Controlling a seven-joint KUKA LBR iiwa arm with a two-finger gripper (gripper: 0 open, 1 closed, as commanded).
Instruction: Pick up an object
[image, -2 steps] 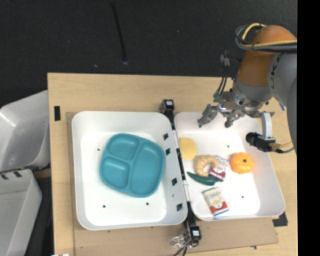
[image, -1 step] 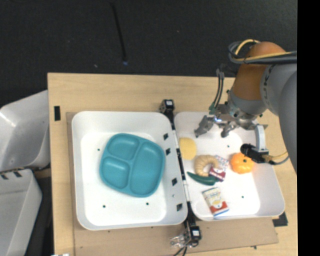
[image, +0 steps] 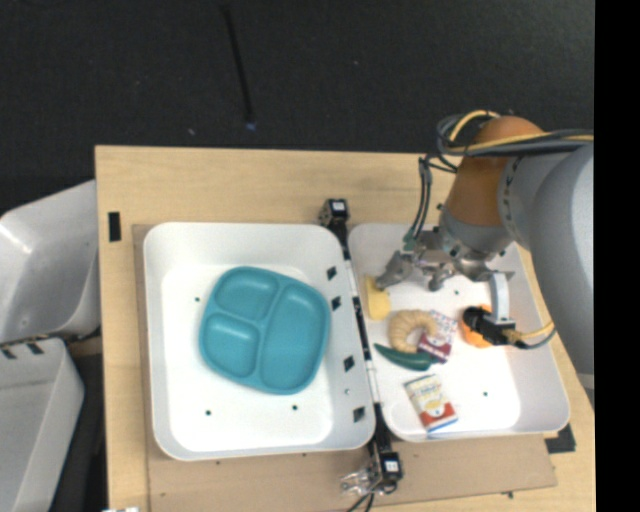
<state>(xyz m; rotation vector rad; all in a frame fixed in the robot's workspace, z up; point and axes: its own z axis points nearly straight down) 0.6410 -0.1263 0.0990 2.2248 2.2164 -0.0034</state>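
My gripper (image: 414, 279) hovers over the back of the right bin (image: 540, 385), fingers spread, and I see nothing between them. Just below its left finger lies a yellow block (image: 378, 303). Towards the front from the gripper sit a tan croissant-shaped piece (image: 407, 324), a red-and-white packet (image: 437, 346) and a green pepper-like item (image: 398, 354). An orange item (image: 476, 339) lies to the right of these. A small white carton with orange print (image: 432, 402) rests nearer the front edge.
The left bin (image: 170, 400) holds a teal divided plate (image: 265, 328). The divider between the two bins carries black clips (image: 356, 330). The arm's grey body with its orange band (image: 480, 185) covers the back right of the bench.
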